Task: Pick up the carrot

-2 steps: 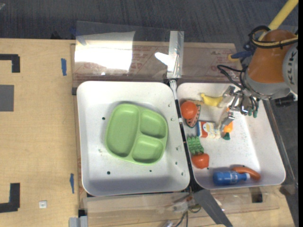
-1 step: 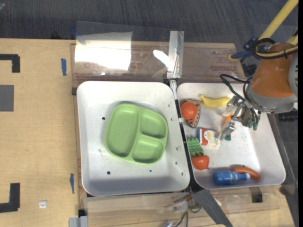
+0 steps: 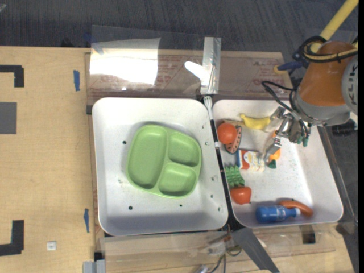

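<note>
A light wooden bench [image 3: 45,152] with black marks and bits of blue tape [image 3: 76,79]. Dark grey floor [image 3: 170,10] lies beyond its far edge.

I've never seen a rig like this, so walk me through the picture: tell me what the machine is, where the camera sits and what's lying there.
The picture comes from one camera fixed above a bench, looking down at a slant. The machine is a robot arm, orange and grey, reaching in from the right. Two white bins sit side by side. The left bin holds a green plate with compartments. The right bin holds toy food: a banana, a blue bottle, a tomato and more. The arm's end hangs over what looks like the carrot, small, orange and green-tipped. Whether it is held is too unclear to say.
</note>
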Controlling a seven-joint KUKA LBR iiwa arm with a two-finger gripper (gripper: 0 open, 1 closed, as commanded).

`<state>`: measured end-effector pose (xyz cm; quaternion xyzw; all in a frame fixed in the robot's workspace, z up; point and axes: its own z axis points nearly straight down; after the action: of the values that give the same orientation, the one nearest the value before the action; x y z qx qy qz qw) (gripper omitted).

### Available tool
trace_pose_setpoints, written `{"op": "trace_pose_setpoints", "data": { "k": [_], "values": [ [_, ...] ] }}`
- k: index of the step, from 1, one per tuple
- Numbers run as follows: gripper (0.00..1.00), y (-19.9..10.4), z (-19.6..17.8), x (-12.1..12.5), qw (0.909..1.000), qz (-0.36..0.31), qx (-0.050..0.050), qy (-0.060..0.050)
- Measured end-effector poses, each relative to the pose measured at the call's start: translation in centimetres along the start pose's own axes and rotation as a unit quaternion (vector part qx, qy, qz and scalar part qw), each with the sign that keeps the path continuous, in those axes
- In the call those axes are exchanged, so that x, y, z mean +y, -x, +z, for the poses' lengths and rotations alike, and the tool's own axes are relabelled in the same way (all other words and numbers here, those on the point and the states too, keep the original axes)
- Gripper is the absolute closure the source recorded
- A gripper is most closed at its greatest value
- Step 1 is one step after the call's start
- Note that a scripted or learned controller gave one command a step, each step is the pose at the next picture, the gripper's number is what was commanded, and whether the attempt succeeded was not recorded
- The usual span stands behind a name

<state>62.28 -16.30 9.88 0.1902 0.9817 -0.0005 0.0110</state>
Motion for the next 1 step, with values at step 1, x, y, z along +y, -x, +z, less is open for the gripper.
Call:
{"op": "trace_pose_setpoints", "data": {
  "k": [1],
  "values": [
    [0.0,-3.35,-0.1,0.39,0.9986,0.052,-0.004,0.001]
  ]
}}
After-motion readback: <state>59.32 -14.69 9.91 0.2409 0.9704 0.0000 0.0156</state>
